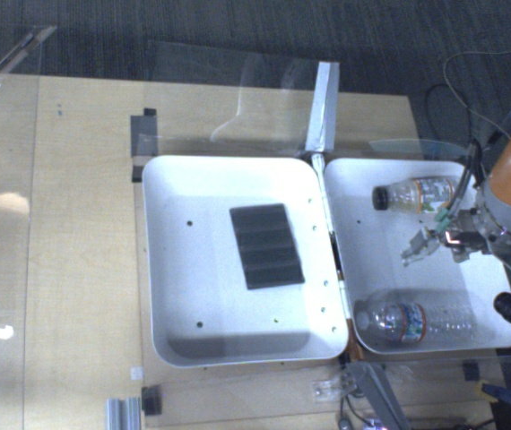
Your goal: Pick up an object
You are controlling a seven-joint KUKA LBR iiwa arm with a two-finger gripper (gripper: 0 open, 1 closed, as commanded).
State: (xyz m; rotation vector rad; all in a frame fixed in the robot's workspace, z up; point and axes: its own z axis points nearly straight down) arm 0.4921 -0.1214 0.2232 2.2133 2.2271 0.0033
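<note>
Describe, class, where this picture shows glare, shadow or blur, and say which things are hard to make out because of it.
Camera view: the two clear bottles nearly melt into the right white bin; a soft shadow darkens the left bin's near wall; pale reflections streak the bench at left; the gripper looks slightly smeared; the dark ribbed pad stays crisp.

pale wooden bench (pixel 58 267) — dark grey carpet floor (pixel 193 12) beyond its far edge.
</note>
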